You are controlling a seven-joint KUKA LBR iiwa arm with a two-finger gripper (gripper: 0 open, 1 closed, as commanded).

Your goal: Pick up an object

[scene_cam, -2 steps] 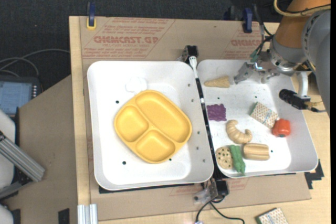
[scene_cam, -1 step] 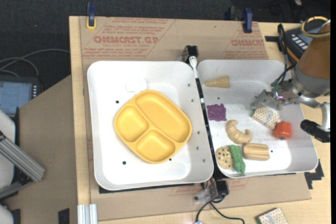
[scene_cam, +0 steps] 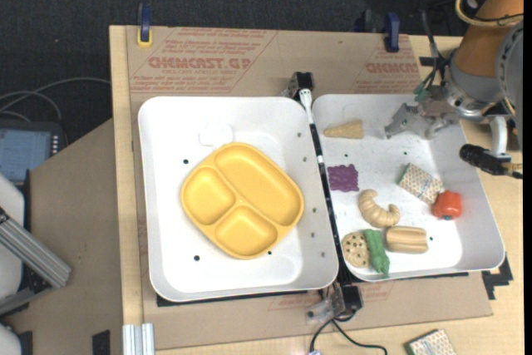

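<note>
Although the task names no single object, all the candidates lie in the right bin [scene_cam: 474,249], so I begin there. Closest to the gripper is a pale wedge [scene_cam: 344,129] at the far left of this bin. Further toward the near side I see a purple piece [scene_cam: 342,177], a croissant [scene_cam: 378,209], a patterned wrapped block [scene_cam: 420,182] and a red item [scene_cam: 447,204] near the right wall. At the near edge a cookie [scene_cam: 355,248], a green piece [scene_cam: 376,250] and a bread roll [scene_cam: 406,239] lie close together, some of them touching.

The gripper [scene_cam: 407,122] is low over the far part of the right bin, to the right of the wedge and apart from it. Its two grey fingers appear spread, and nothing is between them. The arm [scene_cam: 490,46] comes in from the right, over the far right corner.

I judge that the step in hand is the approach; no object is gripped yet. The next move calls for choosing one target, placing the fingers on both sides of it, and going down before closing. The wedge and the block stand alone, so they seem easier than the crowded near group.

The left bin [scene_cam: 158,179] holds a yellow divided tray [scene_cam: 241,199], which plays no part now.
</note>
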